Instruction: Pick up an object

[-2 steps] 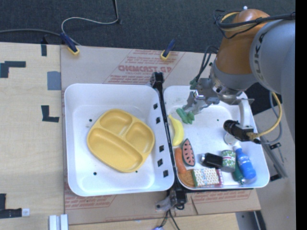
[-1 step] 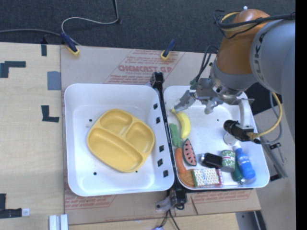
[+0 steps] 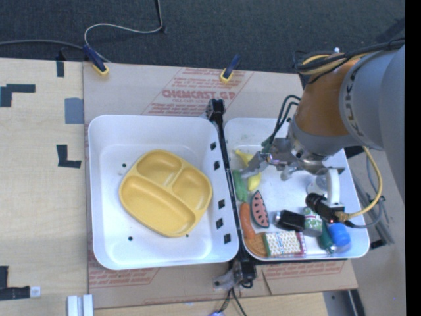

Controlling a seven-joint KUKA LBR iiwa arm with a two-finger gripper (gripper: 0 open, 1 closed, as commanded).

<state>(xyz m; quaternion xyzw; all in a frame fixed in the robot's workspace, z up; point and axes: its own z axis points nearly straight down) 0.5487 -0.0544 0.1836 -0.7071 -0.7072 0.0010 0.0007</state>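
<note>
While the jaws [image 3: 258,165] hang low over the right bin [image 3: 352,176], how far open they are can't be told, nor any hold on a thing. They sit just beside the yellow toy [image 3: 245,157] at the bin's left wall; watermelon slice [image 3: 258,209] near, below. Best move, judged: centre over one piece, drop straight, close fully before lifting. Left bin [image 3: 105,196] holds a yellow divided plate [image 3: 164,191]. Cardboard [image 3: 151,94] on the desk reads "CHEMCAST GP" in red.
</note>
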